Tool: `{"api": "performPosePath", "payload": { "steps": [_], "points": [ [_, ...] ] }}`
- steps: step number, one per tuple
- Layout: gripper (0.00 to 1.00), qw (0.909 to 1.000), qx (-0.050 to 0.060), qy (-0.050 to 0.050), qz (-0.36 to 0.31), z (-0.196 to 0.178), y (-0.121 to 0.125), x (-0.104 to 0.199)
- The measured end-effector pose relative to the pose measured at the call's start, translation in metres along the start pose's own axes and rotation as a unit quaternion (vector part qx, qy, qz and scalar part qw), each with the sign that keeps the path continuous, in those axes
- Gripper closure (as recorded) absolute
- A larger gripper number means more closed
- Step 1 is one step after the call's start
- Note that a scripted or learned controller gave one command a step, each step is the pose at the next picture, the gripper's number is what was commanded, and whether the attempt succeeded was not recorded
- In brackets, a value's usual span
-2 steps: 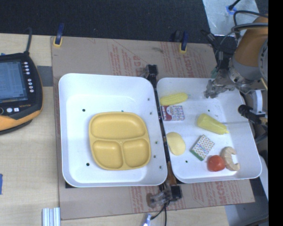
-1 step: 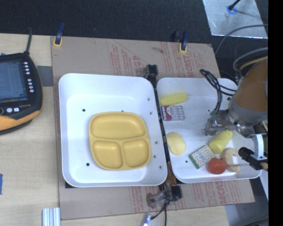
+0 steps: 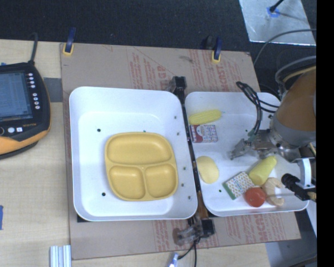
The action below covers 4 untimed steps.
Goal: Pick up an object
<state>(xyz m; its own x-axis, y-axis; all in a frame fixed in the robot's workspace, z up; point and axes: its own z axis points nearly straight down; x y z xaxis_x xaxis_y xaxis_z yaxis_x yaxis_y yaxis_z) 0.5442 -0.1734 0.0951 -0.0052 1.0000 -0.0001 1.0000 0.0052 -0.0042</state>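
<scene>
The gripper (image 3: pixel 240 149) hovers low in the right bin (image 3: pixel 234 102), its fingers seemingly parted with nothing between them. Just near of it lies a yellow-green toy fruit (image 3: pixel 261 170): probably light, rigid, smooth plastic, best pinched across its narrow middle. The arm hides the bin's right side.

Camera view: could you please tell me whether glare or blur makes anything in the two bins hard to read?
Camera view: left bin is bright white but not washed out; yellow divided tray reads clearly; small items by the claw look soft and low in detail.
</scene>
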Motion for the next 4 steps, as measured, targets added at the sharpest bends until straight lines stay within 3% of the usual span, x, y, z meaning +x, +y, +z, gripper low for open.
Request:
{"api": "performPosePath", "payload": {
  "steps": [1, 2, 3, 4],
  "points": [
    [0.0, 1.0, -0.002, -0.001, 0.0, -0.109, 0.057, -0.039],
    [0.0, 1.0, 0.001, 0.0, 0.0, -0.033, -0.014, -0.038],
    [0.0, 1.0, 0.0, 0.0, -0.001, 0.004, -0.057, 0.026],
    [1.0, 1.0, 0.001, -0.001, -0.003, -0.006, -0.056, 0.025]
  ]
}}
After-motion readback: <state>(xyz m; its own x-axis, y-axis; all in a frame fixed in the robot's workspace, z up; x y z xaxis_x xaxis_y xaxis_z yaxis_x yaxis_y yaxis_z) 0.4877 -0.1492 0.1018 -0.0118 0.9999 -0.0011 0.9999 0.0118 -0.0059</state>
